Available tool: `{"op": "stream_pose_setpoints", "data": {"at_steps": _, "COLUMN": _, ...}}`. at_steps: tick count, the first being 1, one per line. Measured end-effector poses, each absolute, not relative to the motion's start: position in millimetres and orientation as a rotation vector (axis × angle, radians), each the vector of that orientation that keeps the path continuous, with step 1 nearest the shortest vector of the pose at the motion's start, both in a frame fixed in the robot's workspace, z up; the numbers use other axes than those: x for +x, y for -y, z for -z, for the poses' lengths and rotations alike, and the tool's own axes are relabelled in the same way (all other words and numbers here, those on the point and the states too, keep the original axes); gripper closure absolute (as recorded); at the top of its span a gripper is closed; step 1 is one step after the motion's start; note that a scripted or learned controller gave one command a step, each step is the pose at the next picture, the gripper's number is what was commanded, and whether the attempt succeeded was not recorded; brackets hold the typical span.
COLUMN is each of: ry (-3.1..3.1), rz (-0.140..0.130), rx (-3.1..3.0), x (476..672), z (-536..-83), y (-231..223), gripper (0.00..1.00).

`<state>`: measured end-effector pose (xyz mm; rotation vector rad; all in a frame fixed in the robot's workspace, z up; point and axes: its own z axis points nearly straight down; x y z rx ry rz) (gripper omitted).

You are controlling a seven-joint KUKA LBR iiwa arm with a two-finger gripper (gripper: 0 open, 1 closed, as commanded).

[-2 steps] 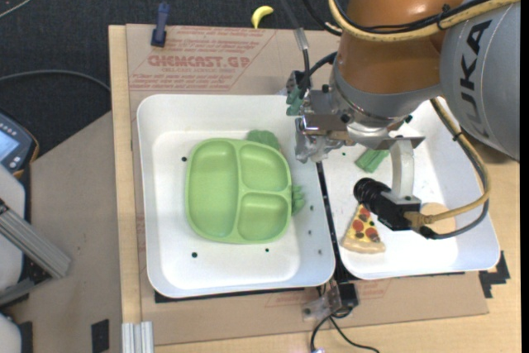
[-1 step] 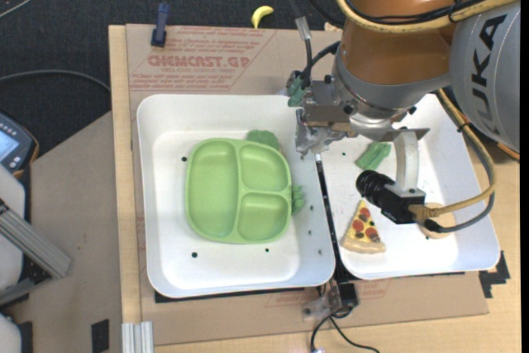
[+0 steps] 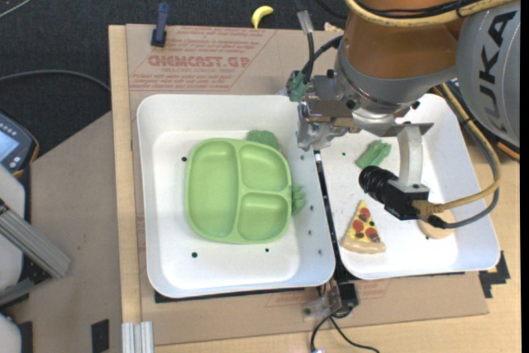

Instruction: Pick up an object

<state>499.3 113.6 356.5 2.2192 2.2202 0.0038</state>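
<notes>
My gripper [image 3: 316,128] hangs over the rim where the two bins meet. I cannot tell whether it is open or closed, and I see nothing held. The likeliest target, a small green piece [image 3: 374,151], lies just toward the view's right in the right-hand bin [image 3: 430,256], long axis slanting lower-left to upper-right.

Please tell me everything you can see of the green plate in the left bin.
The plate is pale green, looks like plastic, and has rounded corners. Raised ridges split it into three compartments: one long, two smaller. It lies flat, face up, a little turned, on the floor of the left bin. Darker green pieces show at its upper right corner and right edge, touching it or tucked under it; I cannot tell which.
</notes>
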Motion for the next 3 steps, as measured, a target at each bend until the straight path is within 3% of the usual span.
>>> {"op": "stream_pose_setpoints", "data": {"at_steps": 3, "ry": -2.218, "rz": -0.01, "rx": 2.214, "x": 500.7, "z": -387, "y": -115, "gripper": 1.0}}
